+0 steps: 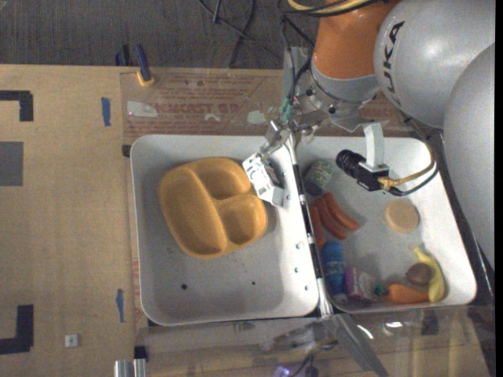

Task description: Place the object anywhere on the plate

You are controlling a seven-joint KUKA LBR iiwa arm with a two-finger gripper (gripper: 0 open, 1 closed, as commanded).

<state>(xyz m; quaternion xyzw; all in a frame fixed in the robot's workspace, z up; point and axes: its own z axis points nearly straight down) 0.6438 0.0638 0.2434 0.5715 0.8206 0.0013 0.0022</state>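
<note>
Fingers (271, 181) at plate (211, 206) right rim; grasp unclear.

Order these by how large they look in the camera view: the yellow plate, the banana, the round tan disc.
1. yellow plate, clearly largest.
2. banana and round tan disc: they look alike in area, the banana longer and thinner, so I do not rank them.

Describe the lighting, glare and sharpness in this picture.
Camera view: even, soft overhead light; faint shadow under the yellow plate; bright sheen on the grey arm; gripper slightly soft; clutter in the right bin looks grainy.
</note>
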